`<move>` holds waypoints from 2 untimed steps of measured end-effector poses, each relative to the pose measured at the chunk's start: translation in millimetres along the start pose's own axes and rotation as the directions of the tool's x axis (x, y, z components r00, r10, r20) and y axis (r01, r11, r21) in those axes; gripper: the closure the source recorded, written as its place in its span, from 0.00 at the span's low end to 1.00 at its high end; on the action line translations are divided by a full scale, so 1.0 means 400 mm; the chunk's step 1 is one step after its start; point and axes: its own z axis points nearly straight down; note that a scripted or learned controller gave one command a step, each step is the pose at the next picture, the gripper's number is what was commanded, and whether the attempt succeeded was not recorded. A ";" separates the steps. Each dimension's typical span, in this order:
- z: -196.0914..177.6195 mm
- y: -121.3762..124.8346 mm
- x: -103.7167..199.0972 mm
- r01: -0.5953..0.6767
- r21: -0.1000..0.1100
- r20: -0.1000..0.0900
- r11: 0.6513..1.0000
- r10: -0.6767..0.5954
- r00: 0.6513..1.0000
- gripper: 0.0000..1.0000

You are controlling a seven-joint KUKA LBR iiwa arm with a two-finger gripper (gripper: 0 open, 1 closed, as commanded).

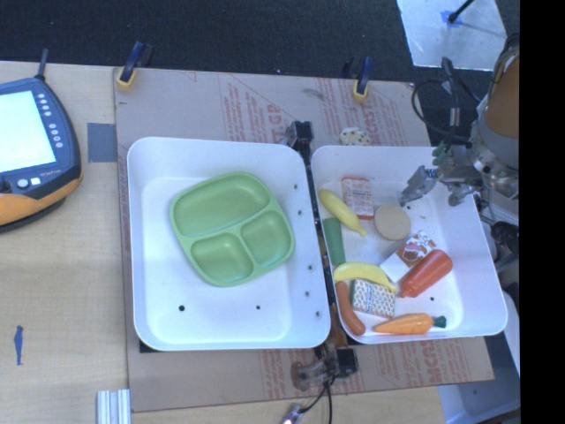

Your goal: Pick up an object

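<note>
The right bin holds several toy foods. Among them are a tan round disc, a red-and-white packet, two yellow bananas and a green cucumber. There are also a red pepper, an orange carrot and a brown sausage. My gripper hangs over the bin's upper right part, up and to the right of the tan disc. Its fingers are spread open with nothing between them.
A green divided plate lies in the left bin. A teach pendant rests on the bench at far left. Blue clamps hold the board's back edge. Cables run by the arm at upper right.
</note>
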 end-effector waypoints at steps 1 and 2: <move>0.265 -0.106 -0.053 0.000 -0.011 0.008 1.000 0.000 1.000 0.00; 0.237 -0.103 -0.058 0.004 -0.013 0.011 1.000 -0.004 1.000 1.00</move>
